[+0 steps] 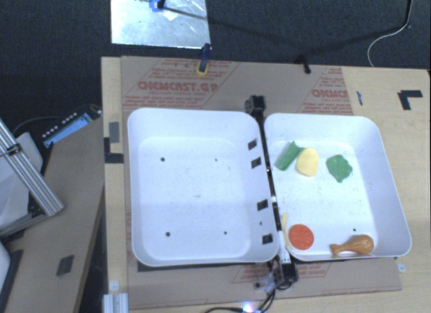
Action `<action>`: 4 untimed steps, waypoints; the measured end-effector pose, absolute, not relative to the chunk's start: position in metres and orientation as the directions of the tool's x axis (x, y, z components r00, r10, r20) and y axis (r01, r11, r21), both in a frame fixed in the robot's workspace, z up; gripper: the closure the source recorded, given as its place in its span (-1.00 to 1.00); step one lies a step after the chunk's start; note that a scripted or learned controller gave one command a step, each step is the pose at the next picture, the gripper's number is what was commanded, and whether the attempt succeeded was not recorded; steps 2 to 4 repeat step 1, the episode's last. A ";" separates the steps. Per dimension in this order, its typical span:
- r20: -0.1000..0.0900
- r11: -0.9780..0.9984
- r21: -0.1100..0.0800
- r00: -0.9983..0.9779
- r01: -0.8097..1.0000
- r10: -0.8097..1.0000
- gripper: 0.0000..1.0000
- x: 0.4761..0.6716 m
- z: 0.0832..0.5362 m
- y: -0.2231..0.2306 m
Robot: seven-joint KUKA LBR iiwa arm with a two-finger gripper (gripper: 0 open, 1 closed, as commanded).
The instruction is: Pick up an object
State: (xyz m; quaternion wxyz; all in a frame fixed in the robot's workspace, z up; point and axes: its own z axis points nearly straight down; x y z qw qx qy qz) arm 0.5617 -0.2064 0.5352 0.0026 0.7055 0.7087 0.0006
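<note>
Nearest to me, along the front edge of the worktop (397, 285), a small knot of wires (269, 283) sat where the two bins met. Just behind it, in the front corner of the right bin (389, 177), lay a brown drumstick-shaped toy (350, 245) on its side, and close to its left a flat red-orange disc (301, 237). They were near each other but apart.

Farther back in the same bin three pieces sat in a loose row: a long green piece (288, 155) tilted against a yellow lump (308, 162), touching it or nearly so, and a ruffled green piece (339, 167) a little to their right, apart.

The left bin (195, 190) showed its white floor with a few dark specks. Small black clips (256, 163) ran down the seam between the bins.

Under both bins lay a brown sheet with red lettering (175, 84), held at its far edge by a yellow and blue clamp (202, 62). To the left stood a lower wooden surface (67, 237) with a slanted aluminium rail (30, 177).

Beyond was dark carpet (54, 36), a shiny metal plate (159, 9) and a thin white cable (394, 32).

I could not tell how the jaws stood.
</note>
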 end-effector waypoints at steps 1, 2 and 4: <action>-0.001 0.004 0.003 -0.004 1.000 1.000 1.00 0.510 0.536 -0.187; -0.001 0.004 0.003 -0.004 1.000 1.000 1.00 0.510 0.536 -0.187; -0.001 0.004 0.003 -0.004 1.000 1.000 1.00 0.510 0.536 -0.187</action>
